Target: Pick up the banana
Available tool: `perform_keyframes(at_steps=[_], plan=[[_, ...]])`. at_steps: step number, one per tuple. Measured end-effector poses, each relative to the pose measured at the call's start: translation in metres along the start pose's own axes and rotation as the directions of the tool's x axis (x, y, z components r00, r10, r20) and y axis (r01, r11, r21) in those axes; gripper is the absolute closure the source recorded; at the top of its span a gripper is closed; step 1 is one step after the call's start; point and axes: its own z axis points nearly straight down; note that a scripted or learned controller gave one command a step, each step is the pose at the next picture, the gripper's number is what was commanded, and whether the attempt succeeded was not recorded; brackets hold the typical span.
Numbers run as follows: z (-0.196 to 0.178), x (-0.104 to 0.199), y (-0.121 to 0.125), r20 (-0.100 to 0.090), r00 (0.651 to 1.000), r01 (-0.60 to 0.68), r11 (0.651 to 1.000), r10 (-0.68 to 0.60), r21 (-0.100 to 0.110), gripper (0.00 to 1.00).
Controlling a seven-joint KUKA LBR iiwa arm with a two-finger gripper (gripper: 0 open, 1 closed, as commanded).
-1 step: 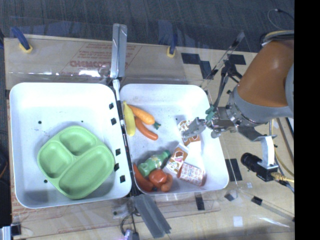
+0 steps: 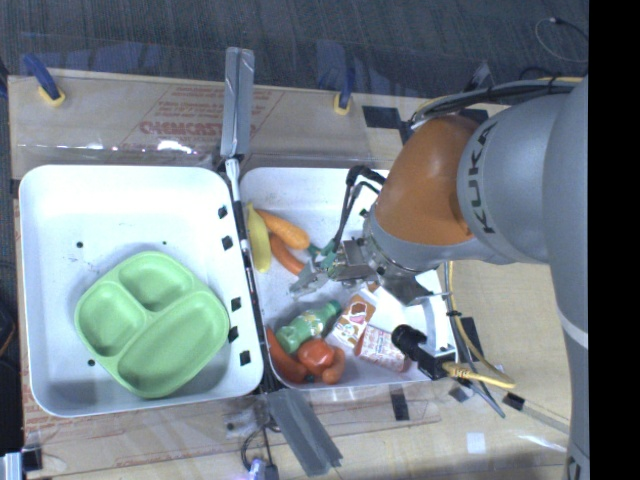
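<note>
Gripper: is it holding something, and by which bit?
Nothing. The gripper hangs in the right bin, fingers open with nothing between them. The banana lies beside it, against the bin's left wall.

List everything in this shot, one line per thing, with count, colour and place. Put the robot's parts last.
bins: two, white, side by side on the bench.
plate: one, light green, three compartments, in the left bin.
banana: one, yellow, at the right bin's left wall.
carrots: two, orange, just right of the banana.
bottle: one, green, near the right bin's front.
red and orange items: a small cluster at the right bin's front edge; I cannot tell what they are.
carton: one, red and white, right of the bottle.
clips: two, blue, at the bench's back edge.
arm: one, grey with an orange band, over the right bin.
tool: one, metal, above the right bin's middle, right of the carrots.
</note>
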Motion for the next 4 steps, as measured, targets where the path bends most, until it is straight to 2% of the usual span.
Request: perform_keyframes(at_steps=[1, 2, 3, 4], plan=[[0.080, -0.043, -0.011, 0.005, 1.000, 0.004, 1.000, -0.004, -0.030, 0.00], [0.098, -0.029, 0.013, 0.003, 0.894, 0.448, 0.894, -0.448, -0.004, 0.00], [0.097, -0.031, 0.072, 0.006, 0.717, 0.697, 0.717, -0.697, -0.004, 0.00], [0.065, -0.046, 0.046, 0.002, 0.580, 0.814, 0.580, -0.814, -0.001, 0.00]])
